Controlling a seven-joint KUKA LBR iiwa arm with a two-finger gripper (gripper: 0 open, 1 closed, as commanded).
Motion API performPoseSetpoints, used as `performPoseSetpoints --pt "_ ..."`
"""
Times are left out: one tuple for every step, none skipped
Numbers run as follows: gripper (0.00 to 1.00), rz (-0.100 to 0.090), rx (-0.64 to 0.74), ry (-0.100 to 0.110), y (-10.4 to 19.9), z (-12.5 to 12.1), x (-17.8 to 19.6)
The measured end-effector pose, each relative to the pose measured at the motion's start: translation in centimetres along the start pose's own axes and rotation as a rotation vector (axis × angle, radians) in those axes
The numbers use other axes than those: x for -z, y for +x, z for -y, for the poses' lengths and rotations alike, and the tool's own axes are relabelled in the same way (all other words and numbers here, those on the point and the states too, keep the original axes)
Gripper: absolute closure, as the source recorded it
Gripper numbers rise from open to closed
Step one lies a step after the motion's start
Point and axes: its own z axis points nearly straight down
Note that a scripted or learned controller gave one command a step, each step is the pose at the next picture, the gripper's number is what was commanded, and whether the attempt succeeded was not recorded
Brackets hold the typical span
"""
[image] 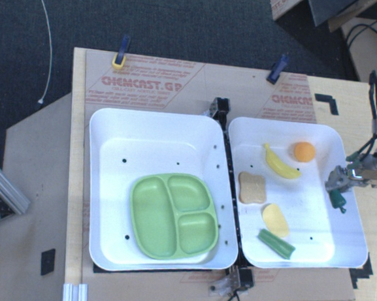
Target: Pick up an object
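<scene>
On a pale wooden desk (148, 87) stamped with red lettering, above dark carpet (187, 15), sit two shallow white bins. The left bin (111, 133) holds a green divided plastic plate (173, 214); the right bin (318, 246) holds a yellow banana (280, 163), an orange ball (304, 151), a tan bread slice (252, 188), a yellow lemon-like piece (275, 219) and a green stick (276, 243). The fingers (337, 192) hang over that bin's right rim, and whether they are spread or closed cannot be told.

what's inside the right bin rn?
The right bin holds an orange, banana, bread slice, yellow piece and green piece. Whatever lies beneath them is covered.

Two white bins on a bench

Left bin (101, 172) holds a green plate (173, 214); right bin (323, 257) holds banana (280, 163), orange (304, 151), bread (252, 188).
</scene>
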Motion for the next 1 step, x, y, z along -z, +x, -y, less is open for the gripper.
performPoseSetpoints --pt "1.0 0.002 -0.001 -0.002 -0.87 0.26 5.94"
